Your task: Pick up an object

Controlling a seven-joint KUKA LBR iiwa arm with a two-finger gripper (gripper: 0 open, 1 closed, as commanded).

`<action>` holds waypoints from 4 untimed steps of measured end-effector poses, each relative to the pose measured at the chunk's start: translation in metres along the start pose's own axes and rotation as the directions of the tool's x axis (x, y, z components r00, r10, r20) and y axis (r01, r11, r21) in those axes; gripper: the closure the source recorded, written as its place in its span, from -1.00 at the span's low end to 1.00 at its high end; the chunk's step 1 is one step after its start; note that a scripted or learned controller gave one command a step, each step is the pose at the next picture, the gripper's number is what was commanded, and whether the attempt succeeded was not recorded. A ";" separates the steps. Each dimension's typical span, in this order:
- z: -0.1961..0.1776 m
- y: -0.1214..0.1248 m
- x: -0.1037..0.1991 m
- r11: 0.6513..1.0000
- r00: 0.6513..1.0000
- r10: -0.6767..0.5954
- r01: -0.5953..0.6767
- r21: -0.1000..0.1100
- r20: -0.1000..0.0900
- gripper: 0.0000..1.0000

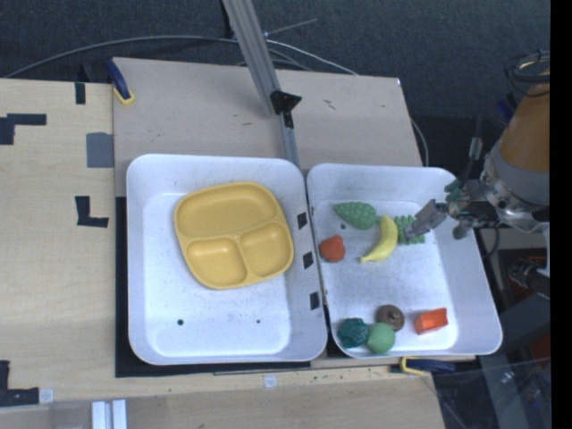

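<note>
Claw (427, 218) first: mine sits low over the right bin (465, 275), near its upper right part, beside the small green piece (409, 228) that lies just right of the banana (382, 239). I cannot tell from this slanted view how it is set, and nothing shows clearly caught in it, so I claim no hold on anything. The arm (527, 150) comes in over the bin's right wall, which explains why I am working the near side of the pile first. My likely target is that green piece or the banana, since both lie right by the tip; the banana curves toward the bin's middle, touching or nearly touching the green piece, so a grab could nudge one while closing on the other. Other choices are spread out: a leafy green item (356, 214) above left, a red ball (332, 248) near the divider, and along the lower edge a dark green lump (352, 332), a light green ball (381, 338), a brown ring (390, 315) and an orange block (431, 321). The left bin (152, 266) holds a yellow tray (234, 235), lying flat and well apart from my reach. I judge the pick not yet made.
</note>
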State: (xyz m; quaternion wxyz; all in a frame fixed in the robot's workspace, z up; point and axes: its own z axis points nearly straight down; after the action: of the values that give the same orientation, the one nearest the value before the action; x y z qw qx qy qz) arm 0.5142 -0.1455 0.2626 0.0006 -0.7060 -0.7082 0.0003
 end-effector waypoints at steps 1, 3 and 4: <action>0.000 0.000 0.000 1.000 1.000 0.001 -0.001 0.000 0.000 -1.00; 0.092 0.004 0.007 1.000 1.000 0.002 -0.002 0.005 0.000 -1.00; 0.139 0.004 0.016 1.000 1.000 0.001 -0.001 0.006 -0.001 -1.00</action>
State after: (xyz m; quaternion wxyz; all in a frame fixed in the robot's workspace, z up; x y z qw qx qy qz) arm 0.5184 -0.1296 0.1238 0.0030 -0.7064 -0.7078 0.0022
